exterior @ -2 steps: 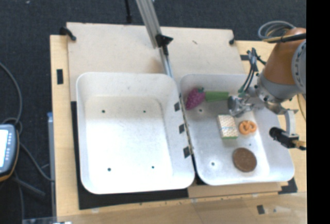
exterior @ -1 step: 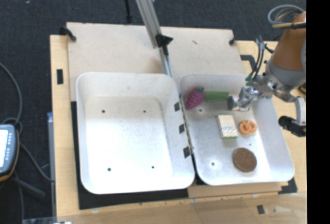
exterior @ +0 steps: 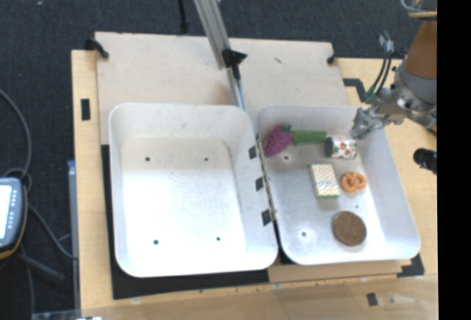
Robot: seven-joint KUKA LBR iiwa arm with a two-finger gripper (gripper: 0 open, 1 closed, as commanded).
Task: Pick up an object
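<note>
The right bin (exterior: 390,186) holds several small objects. A purple grape bunch (exterior: 277,140) with a green stem (exterior: 309,137) lies near its back left. A small patterned can (exterior: 341,147) lies on its side beside the stem. Further forward are a dotted cream block (exterior: 324,180), an orange pretzel-like piece (exterior: 353,182) and a brown round disc (exterior: 349,228). My gripper (exterior: 363,125) hangs over the bin's back right corner, just above and right of the can, with nothing seen between its fingers.
The left bin (exterior: 125,186) sits beside the right one, a black-clipped divider between them. A slanted metal post (exterior: 210,13) rises behind the bins. The grey arm with its orange band (exterior: 421,54) enters from the right edge.
</note>
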